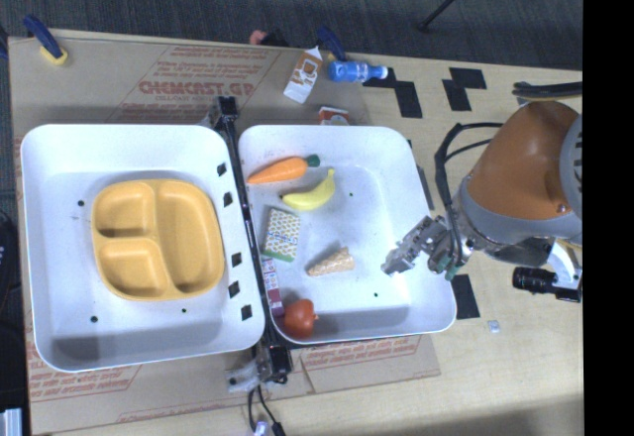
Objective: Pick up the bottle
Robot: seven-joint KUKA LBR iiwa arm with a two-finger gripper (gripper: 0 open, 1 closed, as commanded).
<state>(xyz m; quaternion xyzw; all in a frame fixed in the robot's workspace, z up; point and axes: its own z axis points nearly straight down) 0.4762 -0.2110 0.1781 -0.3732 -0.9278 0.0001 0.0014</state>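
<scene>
A: Lying on its side on the bench is the bottle (357,72), blue, outside both bins. It sits just beyond the far rim of the right bin (396,142), toward that rim's middle.

B: What is beside it?

A: A small carton (303,75) with a white and brown label lies just left of the bottle, also on the bench. A little nearer the right bin's far rim there is a small reddish packet (334,114).

B: And inside the right bin?

A: A carrot (278,169) and a banana (310,192) lie near its far left part. Below them are a green patterned packet (282,233) and a pale wedge of food (330,264). A red tomato (299,316) rests at the bin's near left corner.

B: Where is the gripper?

A: The gripper (408,256) is over the right bin's right side, well apart from the bottle. Nothing shows between its fingers, but I cannot tell whether they are apart or together.

B: The other bin?

A: The left bin (59,152), touching the right bin's left wall, holds a yellow divided plate (158,238).
</scene>
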